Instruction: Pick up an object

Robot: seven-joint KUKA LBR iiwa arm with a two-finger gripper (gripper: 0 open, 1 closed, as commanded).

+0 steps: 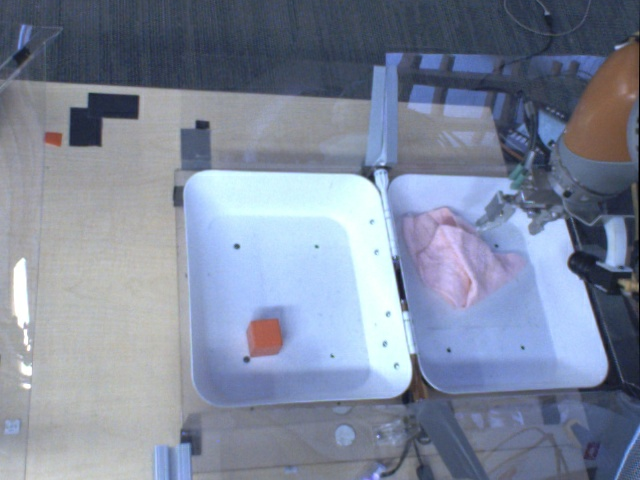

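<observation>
Pink cloth, crumpled in the right bin. Lay heaped toward that bin's far left corner, close to the wall shared with the left bin. Looked soft and bunched, folds standing proud, so probably an easy pinch from above. Rested flat on the bin floor, not yet lifted.

Spotted a small orange block in the left bin too, near the front, well apart from the cloth. Saw both bins set side by side on the pale wooden surface.

Found the tool just beside the cloth's far right edge, on the arm's orange band reaching in from the right. Showed two fingers splayed apart, nothing between them. Seemed spread that way to straddle a fold before closing. Could not tell whether the nearer finger touched the fabric.
</observation>
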